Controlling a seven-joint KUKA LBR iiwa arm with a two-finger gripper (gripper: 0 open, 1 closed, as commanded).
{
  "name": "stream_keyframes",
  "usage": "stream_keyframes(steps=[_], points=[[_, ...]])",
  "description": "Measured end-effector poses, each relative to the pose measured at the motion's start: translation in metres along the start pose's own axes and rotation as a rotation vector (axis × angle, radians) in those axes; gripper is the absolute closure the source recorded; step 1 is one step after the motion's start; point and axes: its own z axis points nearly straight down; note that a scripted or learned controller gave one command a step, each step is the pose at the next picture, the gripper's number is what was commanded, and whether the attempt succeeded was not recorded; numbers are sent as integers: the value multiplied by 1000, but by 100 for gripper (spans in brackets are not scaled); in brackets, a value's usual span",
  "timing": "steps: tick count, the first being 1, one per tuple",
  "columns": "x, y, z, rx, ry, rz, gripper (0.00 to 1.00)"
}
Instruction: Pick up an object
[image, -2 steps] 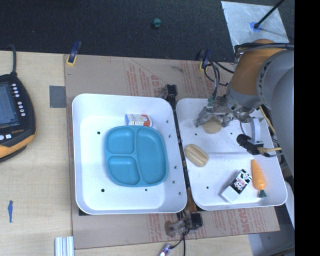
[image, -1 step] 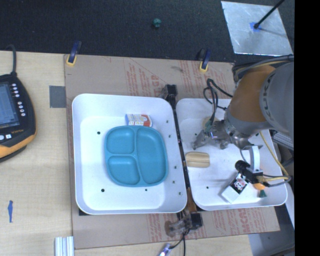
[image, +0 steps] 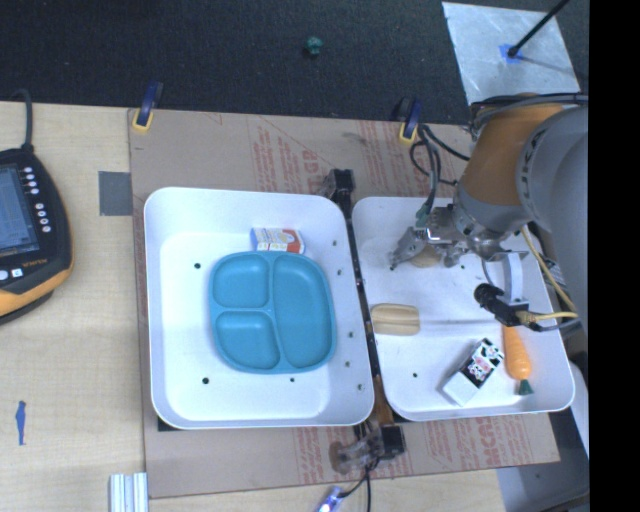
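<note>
Over the right bin's (image: 400, 215) far edge hangs the hand (image: 428, 243), though I cannot tell how it is set. Nearest candidate, I'd say: the wooden block (image: 395, 319) at the bin's left edge; descend squarely.

Left bin (image: 160, 300): white. Divided plate (image: 270, 310) inside it: light blue. Small carton (image: 277, 240) behind the plate: white and red. Right bin (image: 420, 385): white. Block (image: 396, 320): pale tan wood. Carrot (image: 517, 355): orange. Small box (image: 475, 370): white with black cow-like patches. Arm (image: 520, 165): grey with orange band. Desk (image: 70, 400): light wood grain; its cardboard sheet (image: 250, 150): brown with faded red print. Pendant (image: 25, 235): black with orange edge.
</note>
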Motion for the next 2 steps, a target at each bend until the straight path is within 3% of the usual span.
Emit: stream_keyframes(steps=[1, 2], points=[[-3, 23, 0, 0, 0, -2, 0], [20, -75, 1, 3, 0, 0, 0]])
